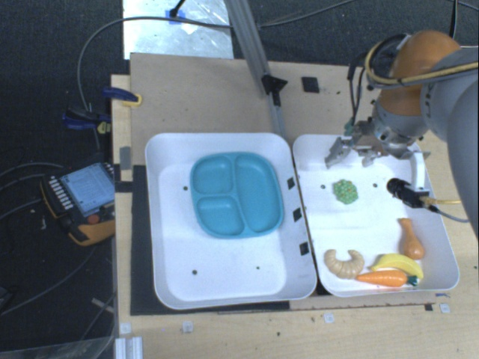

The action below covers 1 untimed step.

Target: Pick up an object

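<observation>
In the right bin point(310, 223) lie a small green broccoli piece point(345, 191), a tan croissant-like piece point(343, 262), an orange carrot point(382, 279), a yellow banana point(402, 263) and an orange-brown drumstick point(410, 238). My gripper point(353, 155) hangs over the far part of this bin, just beyond the broccoli. Its two metal fingers point(335, 152) stand apart, open, with nothing between them.
The left bin point(172, 260) holds a blue divided plate point(236, 194). A grey pole point(247, 28) slants in from the top toward the gap between the bins. A black fitting point(400, 190) on the arm sits right of the broccoli. Cables and tools lie left of the bench.
</observation>
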{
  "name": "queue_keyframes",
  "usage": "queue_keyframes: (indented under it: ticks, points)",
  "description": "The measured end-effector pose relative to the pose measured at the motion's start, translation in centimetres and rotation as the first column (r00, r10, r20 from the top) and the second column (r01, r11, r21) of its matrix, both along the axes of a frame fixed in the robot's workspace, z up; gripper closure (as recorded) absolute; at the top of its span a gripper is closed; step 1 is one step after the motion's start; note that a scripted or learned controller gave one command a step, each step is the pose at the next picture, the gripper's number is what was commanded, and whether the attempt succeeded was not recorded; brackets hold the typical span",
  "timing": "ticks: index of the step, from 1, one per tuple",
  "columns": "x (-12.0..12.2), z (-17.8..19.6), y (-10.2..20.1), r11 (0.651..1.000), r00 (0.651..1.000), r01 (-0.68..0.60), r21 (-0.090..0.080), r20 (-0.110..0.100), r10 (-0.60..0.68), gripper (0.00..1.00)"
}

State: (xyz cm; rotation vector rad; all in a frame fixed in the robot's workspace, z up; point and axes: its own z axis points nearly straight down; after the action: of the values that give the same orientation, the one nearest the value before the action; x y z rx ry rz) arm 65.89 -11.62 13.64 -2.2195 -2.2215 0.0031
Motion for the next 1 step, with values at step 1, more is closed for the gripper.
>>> queue_keyframes:
  ticks: [1]
  points:
    - [0.0,-5.19,0.03,1.0,1.0,0.0,0.0,0.001,0.0,0.0]
